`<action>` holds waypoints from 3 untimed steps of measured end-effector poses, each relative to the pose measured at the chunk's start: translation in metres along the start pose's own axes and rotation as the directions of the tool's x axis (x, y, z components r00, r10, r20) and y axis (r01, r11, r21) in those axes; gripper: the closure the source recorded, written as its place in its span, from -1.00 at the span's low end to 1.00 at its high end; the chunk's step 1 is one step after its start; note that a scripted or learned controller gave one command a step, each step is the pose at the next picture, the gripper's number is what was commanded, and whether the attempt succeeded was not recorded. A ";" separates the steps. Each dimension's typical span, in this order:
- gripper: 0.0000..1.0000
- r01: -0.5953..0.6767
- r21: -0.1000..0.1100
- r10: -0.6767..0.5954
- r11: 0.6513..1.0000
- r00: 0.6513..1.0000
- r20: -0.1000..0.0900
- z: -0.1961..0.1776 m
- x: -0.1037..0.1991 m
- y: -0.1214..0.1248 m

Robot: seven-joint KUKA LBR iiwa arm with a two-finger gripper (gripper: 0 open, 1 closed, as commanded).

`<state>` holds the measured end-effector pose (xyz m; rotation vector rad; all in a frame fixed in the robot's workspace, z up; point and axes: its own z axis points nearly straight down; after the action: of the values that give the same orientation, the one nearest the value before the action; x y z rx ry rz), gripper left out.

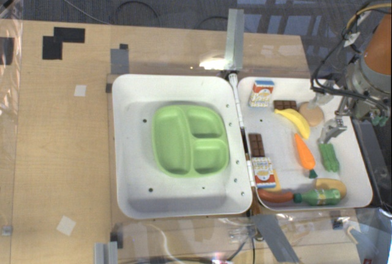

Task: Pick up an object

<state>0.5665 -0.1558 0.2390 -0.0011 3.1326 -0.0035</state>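
Nearest you, along the front edge of the right bin [365,186], lie a red sausage [275,196], a green bottle [318,198] on its side, and a yellowish food piece [331,184] just behind the bottle. A small carton [263,171] sits at the bin's left side, with a chocolate bar [256,145] just behind it.

Further back, in the middle of the bin, an orange carrot [304,152] lies lengthwise, and a green cucumber-like piece [329,157] lies to its right, near but apart. The gripper [334,130] hangs just behind that green piece, close above the bin floor. You cannot tell from this view how the gripper is set, and nothing is seen caught in it.

Behind the carrot, a yellow banana [294,121] touches a pale round item [312,116]. A second chocolate bar [285,105] and a second carton [261,93] lie near the back wall.

The left bin [122,134] holds a green divided plate [188,139].

By my judgement, the pick is not yet done: every object rests in the bin, none lifted. The green piece looks the likeliest target, being nearest the gripper. What remains is to lower over it, grasp, and raise it clear.
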 end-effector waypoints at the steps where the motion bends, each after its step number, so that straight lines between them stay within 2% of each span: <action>1: -1.00 0.016 0.001 -0.016 1.000 1.000 0.005 0.139 0.012 -0.003; 2: 1.00 0.024 0.001 -0.024 1.000 1.000 0.011 0.128 0.010 -0.001; 3: 1.00 0.337 0.004 -0.337 0.942 0.942 0.006 -0.028 -0.030 -0.038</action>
<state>0.5962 -0.1938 0.2675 -0.5356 3.0803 -0.0101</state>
